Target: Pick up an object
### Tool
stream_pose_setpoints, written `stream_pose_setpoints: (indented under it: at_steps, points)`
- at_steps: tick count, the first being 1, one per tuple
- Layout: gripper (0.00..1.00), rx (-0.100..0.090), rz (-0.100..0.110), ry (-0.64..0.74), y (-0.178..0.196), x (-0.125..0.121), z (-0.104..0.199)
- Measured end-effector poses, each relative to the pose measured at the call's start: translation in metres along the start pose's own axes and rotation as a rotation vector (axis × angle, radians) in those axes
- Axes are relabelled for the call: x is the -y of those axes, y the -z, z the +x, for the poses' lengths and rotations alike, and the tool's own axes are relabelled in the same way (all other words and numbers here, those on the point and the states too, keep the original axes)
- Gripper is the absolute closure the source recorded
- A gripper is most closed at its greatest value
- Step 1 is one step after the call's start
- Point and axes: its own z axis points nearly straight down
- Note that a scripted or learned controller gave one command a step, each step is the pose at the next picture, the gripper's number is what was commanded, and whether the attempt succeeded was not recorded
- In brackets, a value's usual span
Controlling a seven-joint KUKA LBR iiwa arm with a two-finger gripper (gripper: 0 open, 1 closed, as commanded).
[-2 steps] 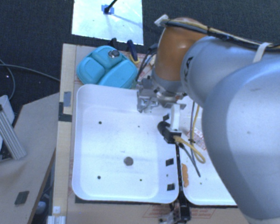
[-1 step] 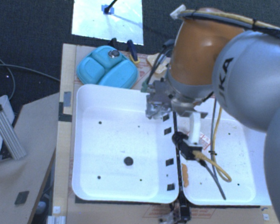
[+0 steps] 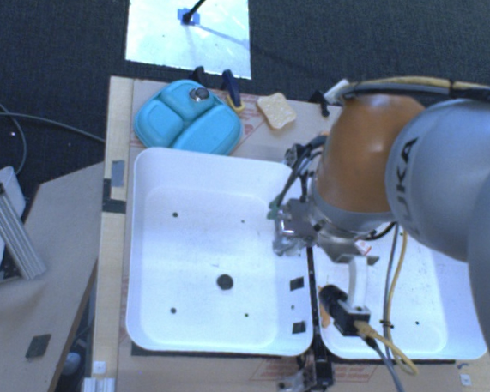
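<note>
A small dark round disc [image 3: 225, 281] lies on the floor of the left white bin [image 3: 149, 251], a little below its middle. My gripper [image 3: 286, 234] hangs over the right edge of that bin, near the wall shared with the right bin [image 3: 438, 334]. It is up and to the right of the disc, well apart from it. The grey arm and its orange band cover most of the right bin. I see nothing held at the gripper.
Behind the bins, a blue divided dish [image 3: 187, 121], a tan sponge-like piece [image 3: 276, 110] and a dark blue tool [image 3: 232, 88] rest on the bench. A pale sheet [image 3: 188, 22] lies on the dark floor beyond. A metal rail [image 3: 2, 211] slants at left.
</note>
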Motion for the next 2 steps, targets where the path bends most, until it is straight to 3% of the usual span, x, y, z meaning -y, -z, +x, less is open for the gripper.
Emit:
stream_pose_setpoints:
  at_steps: [1, 2]
  points:
    - [1.0, -0.004, -0.024, 0.005, 0.135, -0.005, -0.027]
    - [1.0, -0.003, -0.022, 0.007, 0.23, -0.02, -0.045]
